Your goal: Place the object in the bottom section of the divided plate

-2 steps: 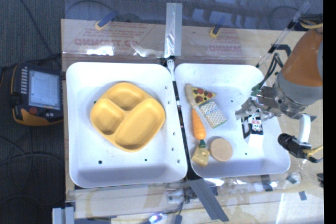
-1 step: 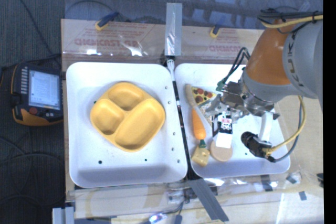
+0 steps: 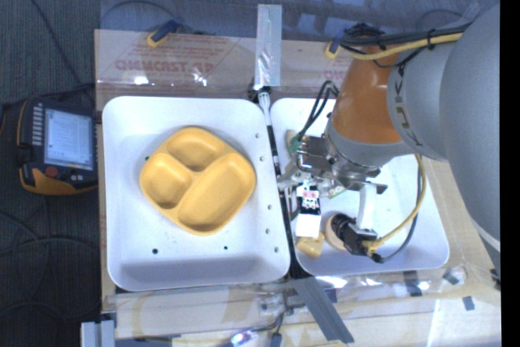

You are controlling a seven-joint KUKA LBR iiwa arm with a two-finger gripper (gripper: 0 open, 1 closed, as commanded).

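At the lower left of the right bin (image 3: 422, 252), my claw (image 3: 309, 203) hangs over a small pale block (image 3: 309, 225) that looks light and stiff, best pinched across its flat sides. Whether I grip it, I cannot tell; the yellow divided plate (image 3: 197, 179) waits in the left bin (image 3: 122, 256).

A yellow divided plate (image 3: 197, 179) lies flat in the left white bin (image 3: 122, 256), about in the middle of it, turned at a slant. It has three rounded sections: two smaller ones toward the upper left and a larger one toward the lower right, and all three look bare. In the right bin (image 3: 422, 256), near its lower left corner, sits a small pale tan block (image 3: 309, 246), partly overlapped by hardware just above it.
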